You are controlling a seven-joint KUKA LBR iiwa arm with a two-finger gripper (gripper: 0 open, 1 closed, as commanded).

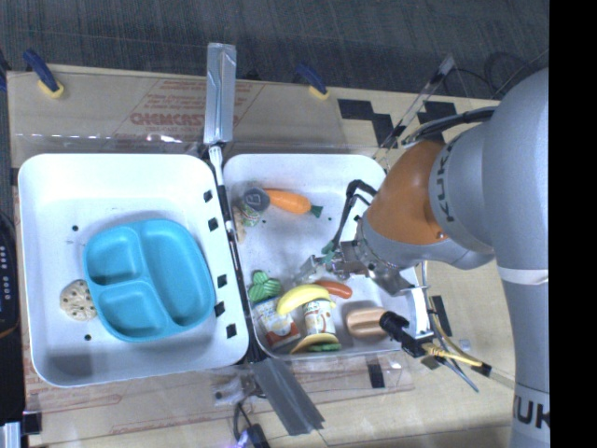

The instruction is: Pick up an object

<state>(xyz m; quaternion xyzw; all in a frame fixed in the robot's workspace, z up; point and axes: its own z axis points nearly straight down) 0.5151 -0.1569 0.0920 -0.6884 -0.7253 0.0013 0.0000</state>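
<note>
Grey arm [466, 203] hides the right bin's [280, 171] edge.

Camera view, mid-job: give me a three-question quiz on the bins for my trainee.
1. True or false: the blue divided tray lies in the right bin.
2. Which lies nearest the gripper? A carrot B banana C cookie
3. Fill in: the cookie lies in the ___ bin, beside the tray.

Key: 1 false; 2 B; 3 left.
</note>
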